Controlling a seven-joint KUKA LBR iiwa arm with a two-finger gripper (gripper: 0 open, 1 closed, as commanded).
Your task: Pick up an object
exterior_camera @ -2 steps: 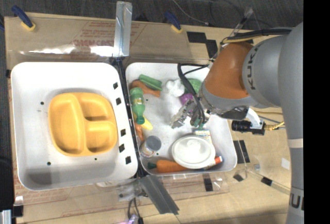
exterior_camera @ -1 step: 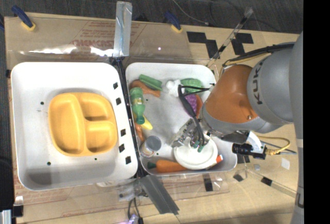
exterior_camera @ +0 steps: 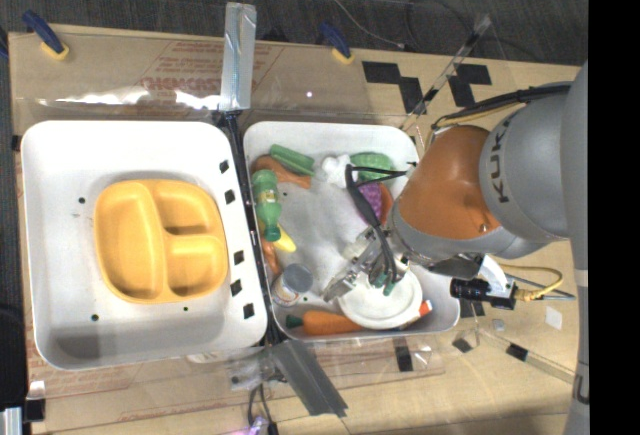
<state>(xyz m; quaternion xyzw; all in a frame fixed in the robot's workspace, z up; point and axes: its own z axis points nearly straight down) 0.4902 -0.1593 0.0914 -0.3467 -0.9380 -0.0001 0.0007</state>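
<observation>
Arm [exterior_camera: 500, 188] reaches in from the right, low over the right bin [exterior_camera: 300, 138], orange band above the wrist facing up. Gripper [exterior_camera: 372, 273] sits at the near-right part of that bin, just over a white plate [exterior_camera: 385, 308], w/ a small green item right at its tips. Fingers look spread a bit, but can't tell for sure how wide the gripper is or whether anything is actually between them; too much metal and shadow there.

Right bin contents: orange carrot [exterior_camera: 325, 323] along the near wall, touching the plate's left edge. Small grey cup [exterior_camera: 295, 278] just above the carrot. Green bottle [exterior_camera: 265, 198] upright-ish by the left wall, yellow piece [exterior_camera: 284, 241] below it. Green pepper-like item [exterior_camera: 290, 159] near the far wall, white lump [exterior_camera: 333, 168] next to it, another green item [exterior_camera: 370, 161] to its right. Purple thing [exterior_camera: 372, 195] partly under the arm. Black cable loops over that area.

Left bin [exterior_camera: 50, 223] holds a yellow divided tray [exterior_camera: 160, 238], roughly centred, three compartments.

Both bins sit side by side on a cardboard-covered bench [exterior_camera: 120, 58]; blue clips [exterior_camera: 45, 33] at the far edge.
</observation>
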